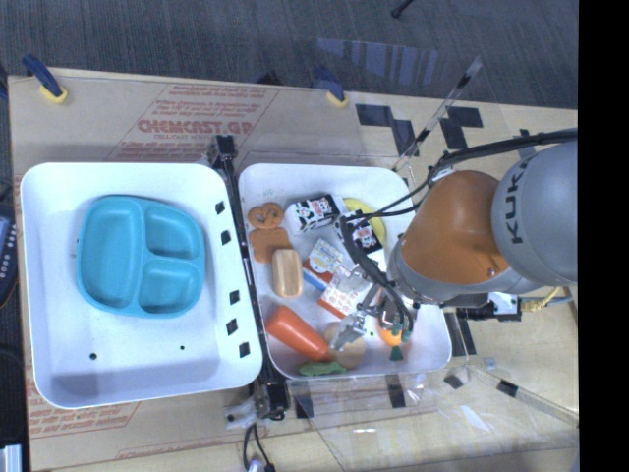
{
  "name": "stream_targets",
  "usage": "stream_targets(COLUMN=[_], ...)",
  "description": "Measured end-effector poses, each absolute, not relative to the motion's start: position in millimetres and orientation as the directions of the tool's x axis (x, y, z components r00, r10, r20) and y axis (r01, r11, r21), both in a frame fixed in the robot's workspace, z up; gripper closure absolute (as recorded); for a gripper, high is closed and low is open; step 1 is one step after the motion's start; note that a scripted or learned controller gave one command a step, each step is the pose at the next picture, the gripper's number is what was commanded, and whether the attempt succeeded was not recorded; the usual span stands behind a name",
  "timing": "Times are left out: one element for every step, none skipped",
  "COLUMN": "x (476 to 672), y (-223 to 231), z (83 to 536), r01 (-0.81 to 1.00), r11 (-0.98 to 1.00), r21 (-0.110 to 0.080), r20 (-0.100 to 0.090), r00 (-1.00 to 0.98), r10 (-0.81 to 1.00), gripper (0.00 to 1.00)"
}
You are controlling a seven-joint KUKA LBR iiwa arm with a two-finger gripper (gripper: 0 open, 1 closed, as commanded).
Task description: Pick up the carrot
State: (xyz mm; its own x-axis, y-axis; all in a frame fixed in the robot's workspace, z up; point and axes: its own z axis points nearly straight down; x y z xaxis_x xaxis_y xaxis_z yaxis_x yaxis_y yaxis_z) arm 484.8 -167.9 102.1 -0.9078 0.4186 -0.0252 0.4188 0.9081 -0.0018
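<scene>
Carrot lies in the right bin, near that bin's front-left corner, its orange body slanting and its green top pointing toward the front wall. In the camera view, the gripper hangs low over the clutter just beside the carrot's right end, but nothing sits visibly between its fingers, and whether they are spread or closed I cannot tell. My judgement: the pick is not yet made; the carrot rests on the bin floor and the grasp and lift remain. Around it lie a tan block, a cookie-like piece and a small carton. The left bin holds a blue divided tray. Both bins sit on a brown board above dark carpet.
</scene>
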Motion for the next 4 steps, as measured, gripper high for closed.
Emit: stream_targets(x=[486.2,485.8,490.3,492.2], y=[-207,-207,-209,-208], z=[102,102,115,125], r01=[0.256,0.351,0.347,0.342], r11=[0.967,0.936,0.938,0.940], r21=[0.004,0.007,0.006,0.006], r20=[-0.023,-0.022,-0.036,-0.039], r00=[-0.966,-0.936,-0.937,-0.939], r10=[0.256,0.351,0.347,0.342], gripper=[0.00,0.00,1.00,1.00])
